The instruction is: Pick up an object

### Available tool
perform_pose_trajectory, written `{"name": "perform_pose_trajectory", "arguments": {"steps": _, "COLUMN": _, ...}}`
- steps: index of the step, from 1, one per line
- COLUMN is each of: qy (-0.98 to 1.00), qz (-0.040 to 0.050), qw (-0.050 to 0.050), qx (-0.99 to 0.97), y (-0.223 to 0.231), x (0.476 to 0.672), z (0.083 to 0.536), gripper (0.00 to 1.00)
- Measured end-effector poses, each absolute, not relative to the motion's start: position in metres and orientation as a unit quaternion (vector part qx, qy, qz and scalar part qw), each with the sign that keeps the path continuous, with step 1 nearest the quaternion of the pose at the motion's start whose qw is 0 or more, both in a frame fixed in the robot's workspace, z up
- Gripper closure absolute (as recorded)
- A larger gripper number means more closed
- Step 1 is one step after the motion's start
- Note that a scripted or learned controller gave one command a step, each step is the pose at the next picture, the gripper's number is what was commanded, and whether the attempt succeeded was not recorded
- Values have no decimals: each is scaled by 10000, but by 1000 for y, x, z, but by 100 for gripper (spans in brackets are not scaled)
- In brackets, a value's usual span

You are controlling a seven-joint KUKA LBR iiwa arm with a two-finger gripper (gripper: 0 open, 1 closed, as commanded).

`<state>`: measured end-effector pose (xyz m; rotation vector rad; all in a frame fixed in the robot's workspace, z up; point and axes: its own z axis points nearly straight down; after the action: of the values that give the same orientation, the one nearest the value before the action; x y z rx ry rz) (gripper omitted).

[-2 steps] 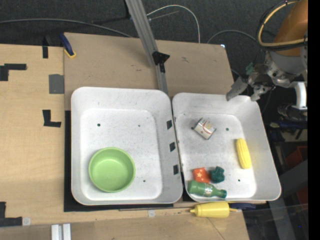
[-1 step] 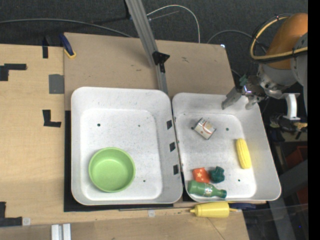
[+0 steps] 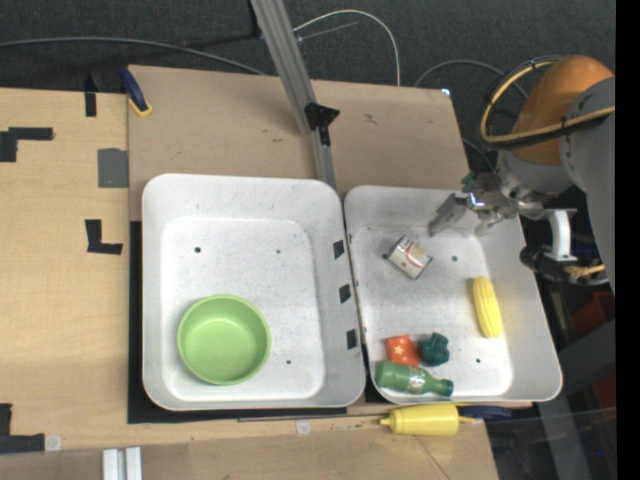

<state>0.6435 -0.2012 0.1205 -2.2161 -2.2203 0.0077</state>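
While the gripper (image 3: 462,211), fingers apart and holding nothing, hangs over the right white plastic bin (image 3: 520,368) at its 1 o'clock corner, the small silver metal can (image 3: 408,257) lies tilted toward 10 o'clock, likely to roll from closing fingers.

Grey arm (image 3: 590,138), orange band (image 3: 560,98)

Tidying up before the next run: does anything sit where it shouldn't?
Yes: a yellow bottle lies on its side on the bench, outside the right bin, against its near rim. The other items lie inside the bins.
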Motion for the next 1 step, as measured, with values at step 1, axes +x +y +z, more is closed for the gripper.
{"name": "perform_pose_trajectory", "arguments": {"steps": 1, "qy": -7083, "qz": 12, "qw": -3, "qx": -7059, "y": -201, "x": 645, "z": 134, "gripper": 100}}
